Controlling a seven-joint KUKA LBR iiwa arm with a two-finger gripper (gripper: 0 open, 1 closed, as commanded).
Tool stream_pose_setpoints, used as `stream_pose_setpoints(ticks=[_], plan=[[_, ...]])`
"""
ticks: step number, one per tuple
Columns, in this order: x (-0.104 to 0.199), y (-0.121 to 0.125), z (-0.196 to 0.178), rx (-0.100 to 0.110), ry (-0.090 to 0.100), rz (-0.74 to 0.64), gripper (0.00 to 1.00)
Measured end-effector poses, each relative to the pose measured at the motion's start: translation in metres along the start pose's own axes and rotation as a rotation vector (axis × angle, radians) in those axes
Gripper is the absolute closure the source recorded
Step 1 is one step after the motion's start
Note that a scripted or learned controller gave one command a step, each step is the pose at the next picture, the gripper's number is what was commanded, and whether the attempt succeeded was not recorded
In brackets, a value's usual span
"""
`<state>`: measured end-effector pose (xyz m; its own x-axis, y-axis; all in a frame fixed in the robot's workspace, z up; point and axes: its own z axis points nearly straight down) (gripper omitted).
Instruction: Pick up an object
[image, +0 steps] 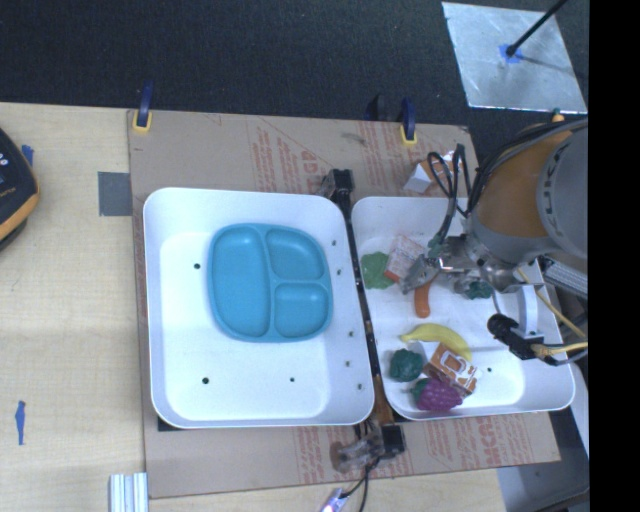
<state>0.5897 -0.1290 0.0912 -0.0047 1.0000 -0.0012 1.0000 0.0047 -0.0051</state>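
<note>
Carrot-like orange piece (424, 298) is lying in the right bin (560, 398) directly beneath the fingers (432, 268), long axis pointing toward them, while their open-or-closed state is proving impossible to tell.

Robotics lab: 2 white bins (160, 300) on clamped cardboard (250, 150) atop a wooden bench (60, 330), cabled arm (530, 200) at its right edge.

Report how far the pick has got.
Done: the gripper is down in the right bin, among the toys. In hand: nothing visibly between its fingers; it sits by the orange carrot. Left: grasp and lift one item; the banana, grapes and blue tray lie untouched.
</note>
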Motion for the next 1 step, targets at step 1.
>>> stream_pose_setpoints(ticks=[1], plan=[[-0.0010, 0.0004, -0.0108, 0.001, -0.002, -0.003, 1.00]])
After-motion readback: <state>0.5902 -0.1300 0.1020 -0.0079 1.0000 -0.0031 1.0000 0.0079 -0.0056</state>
